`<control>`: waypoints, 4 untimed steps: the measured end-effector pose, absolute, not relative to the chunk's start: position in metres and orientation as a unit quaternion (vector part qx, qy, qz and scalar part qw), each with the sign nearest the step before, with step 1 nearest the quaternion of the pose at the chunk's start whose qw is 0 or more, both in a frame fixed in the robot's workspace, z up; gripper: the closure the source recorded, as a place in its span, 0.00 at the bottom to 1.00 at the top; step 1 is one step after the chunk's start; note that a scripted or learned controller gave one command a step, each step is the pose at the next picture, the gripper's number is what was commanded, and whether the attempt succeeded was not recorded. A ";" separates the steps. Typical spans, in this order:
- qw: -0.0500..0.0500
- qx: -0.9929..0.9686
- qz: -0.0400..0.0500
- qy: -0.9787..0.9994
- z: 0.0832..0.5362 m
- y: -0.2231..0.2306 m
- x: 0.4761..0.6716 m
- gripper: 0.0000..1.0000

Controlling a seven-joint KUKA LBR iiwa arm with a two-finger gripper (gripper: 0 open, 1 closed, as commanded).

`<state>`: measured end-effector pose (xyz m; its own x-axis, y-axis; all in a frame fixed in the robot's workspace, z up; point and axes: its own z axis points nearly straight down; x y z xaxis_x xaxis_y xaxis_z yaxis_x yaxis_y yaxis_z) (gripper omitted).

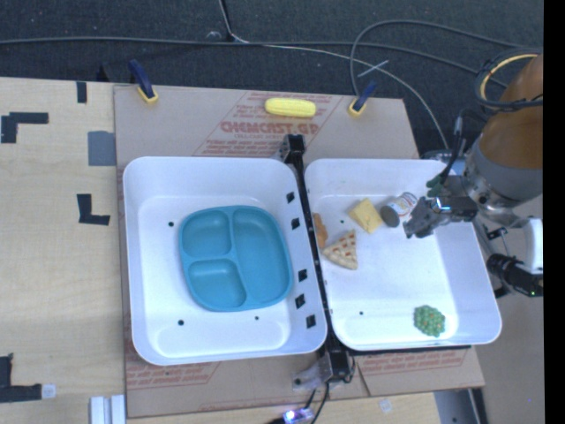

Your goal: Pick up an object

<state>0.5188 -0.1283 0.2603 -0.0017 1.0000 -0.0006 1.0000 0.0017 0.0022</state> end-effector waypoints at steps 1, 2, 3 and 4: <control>-0.001 0.705 0.000 0.709 0.245 -0.074 0.521 1.00; -0.001 0.705 0.000 0.710 0.250 -0.023 0.516 1.00; -0.001 0.705 -0.001 0.709 0.233 0.029 0.514 1.00; -0.001 0.705 -0.001 0.709 0.229 0.077 0.518 1.00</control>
